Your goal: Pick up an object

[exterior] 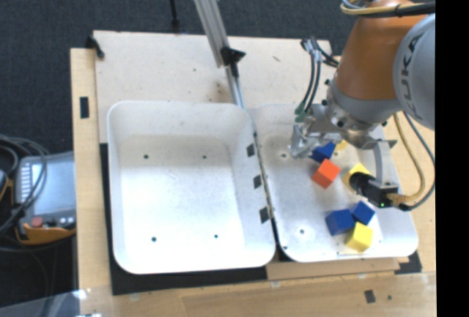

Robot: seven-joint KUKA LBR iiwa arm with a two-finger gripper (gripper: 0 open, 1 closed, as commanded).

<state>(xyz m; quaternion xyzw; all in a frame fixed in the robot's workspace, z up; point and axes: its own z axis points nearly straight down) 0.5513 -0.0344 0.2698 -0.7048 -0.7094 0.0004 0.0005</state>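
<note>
Down in the right bin [293, 235], several small blocks are lying loose on the white floor. An orange block [327, 173] is sitting near the middle, with a blue block [322, 153] just above it, close under the arm's wrist. A yellow piece [357, 173] is resting to the right of the orange block. Nearer the front edge, two blue blocks [341, 221] [363, 212] are sitting side by side, with a yellow block [360, 236] touching them from below. The gripper [302, 141] is hanging low over the bin's back left part, just left of the upper blue block; whether it is spread or pressed together, I cannot tell, and nothing is showing in its grasp. The grey arm with its orange band [374, 45] is reaching in from the right. The left bin [132, 118] is lying alongside on the desk [146, 59].
</note>
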